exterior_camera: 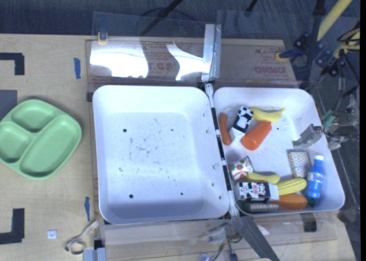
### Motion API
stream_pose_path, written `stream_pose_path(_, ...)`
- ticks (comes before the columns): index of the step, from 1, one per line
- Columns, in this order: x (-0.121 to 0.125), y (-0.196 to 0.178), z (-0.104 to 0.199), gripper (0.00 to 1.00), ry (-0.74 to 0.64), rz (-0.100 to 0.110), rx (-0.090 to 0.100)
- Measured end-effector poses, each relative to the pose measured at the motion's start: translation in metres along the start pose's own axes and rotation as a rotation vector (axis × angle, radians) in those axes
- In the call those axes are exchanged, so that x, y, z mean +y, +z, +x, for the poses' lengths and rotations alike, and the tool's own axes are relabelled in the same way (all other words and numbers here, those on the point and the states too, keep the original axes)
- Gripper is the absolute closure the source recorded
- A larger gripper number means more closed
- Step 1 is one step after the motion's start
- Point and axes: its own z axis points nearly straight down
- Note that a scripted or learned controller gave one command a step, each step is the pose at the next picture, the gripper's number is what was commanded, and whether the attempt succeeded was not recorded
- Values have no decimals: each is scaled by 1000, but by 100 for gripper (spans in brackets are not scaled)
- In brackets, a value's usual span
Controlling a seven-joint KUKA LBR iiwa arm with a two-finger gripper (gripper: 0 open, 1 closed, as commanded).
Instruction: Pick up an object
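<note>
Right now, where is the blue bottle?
In the camera view, the blue bottle stands in the right bin, near its front right corner, beside the yellow banana and just above the orange carrot.

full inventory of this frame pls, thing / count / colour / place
White bins: 2, side by side; left bin, right bin.
Bananas: 2, yellow, right bin; one at the back, one near the front.
Orange cylinder: 1, right bin middle.
Carrots: 2, orange; one by the divider, one at the front.
Black-and-white toy: 1, beside the back banana.
Blue bottle: 1, white cap, right bin front right.
Patterned box: 1, left of the bottle.
Green divided plate: 1, bench left.
Gripper: 1, grey, above right bin's right side.
</note>
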Motion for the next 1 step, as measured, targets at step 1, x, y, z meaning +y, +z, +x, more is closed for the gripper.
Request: stream_pose_path(1, -3, 151, 13, 0, -144, 1, 2)
